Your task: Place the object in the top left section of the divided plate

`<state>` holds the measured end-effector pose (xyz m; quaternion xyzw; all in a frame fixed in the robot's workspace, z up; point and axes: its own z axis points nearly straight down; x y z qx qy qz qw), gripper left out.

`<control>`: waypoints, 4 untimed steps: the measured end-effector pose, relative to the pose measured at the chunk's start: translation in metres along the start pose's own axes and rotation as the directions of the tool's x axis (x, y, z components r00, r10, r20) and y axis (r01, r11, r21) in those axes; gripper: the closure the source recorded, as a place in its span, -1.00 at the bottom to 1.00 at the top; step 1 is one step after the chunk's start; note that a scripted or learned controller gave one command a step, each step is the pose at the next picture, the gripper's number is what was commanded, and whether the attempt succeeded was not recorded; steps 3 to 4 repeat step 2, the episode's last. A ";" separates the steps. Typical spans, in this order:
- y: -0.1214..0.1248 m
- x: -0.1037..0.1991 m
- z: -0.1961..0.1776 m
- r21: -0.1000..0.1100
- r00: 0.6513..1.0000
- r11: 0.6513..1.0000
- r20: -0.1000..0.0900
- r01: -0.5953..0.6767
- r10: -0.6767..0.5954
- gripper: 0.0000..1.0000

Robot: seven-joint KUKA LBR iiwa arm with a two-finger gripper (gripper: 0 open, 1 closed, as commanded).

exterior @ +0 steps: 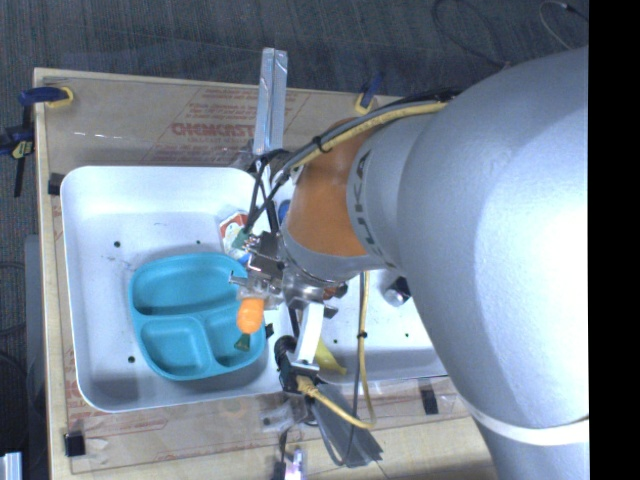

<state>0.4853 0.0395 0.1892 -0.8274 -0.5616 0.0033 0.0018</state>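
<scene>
A small orange carrot-shaped toy [249,316], with a bit of green at its lower end, hangs at the right edge of the blue divided plate [190,313], over the rim beside the plate's lower right section. It sits directly under the gripper [262,286], but the wrist hardware crowds that spot, so whether the jaws are spread, pressed together or pinching the toy cannot be told from this slant.

The plate has one wide section at the top and two smaller ones below; all three show bare blue. It lies in the left white bin [100,218], toward the bin's lower right part. Just above the plate's upper right corner, against the bin's right wall, a small object with red, white and green markings [235,230] peeks out beside the arm.

The grey arm [480,258] with its orange band [320,208] reaches in from the right and covers most of the right bin [400,353]. Black and yellow cables [330,408] trail down from the wrist over the bench [150,118]
</scene>
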 end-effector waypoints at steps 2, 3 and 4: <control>-0.010 0.028 -0.011 -0.002 0.989 0.989 0.000 0.145 -0.145 -1.00; -0.010 0.028 -0.011 -0.002 0.989 0.989 0.000 0.145 -0.145 -1.00; -0.010 0.028 -0.011 -0.002 0.989 0.989 0.000 0.145 -0.145 -1.00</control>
